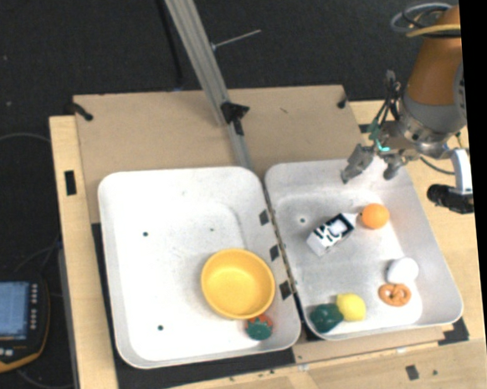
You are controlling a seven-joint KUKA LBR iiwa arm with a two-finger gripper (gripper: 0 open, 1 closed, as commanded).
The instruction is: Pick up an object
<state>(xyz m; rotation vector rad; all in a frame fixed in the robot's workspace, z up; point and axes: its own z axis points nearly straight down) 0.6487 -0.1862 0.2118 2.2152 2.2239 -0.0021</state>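
Orange ball (374,216) lies in the right bin (428,301), just below the gripper (372,165), whose fingers hang spread wide with nothing between them; a black-and-white box (330,233) rests down-left of the fingers, a yellow bowl (237,282) farther left in the other bin (144,206)

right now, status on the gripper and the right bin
Gripper open, empty, over right bin's far edge. Orange ball nearest, untouched. Black-and-white box beside it; nothing in the way.
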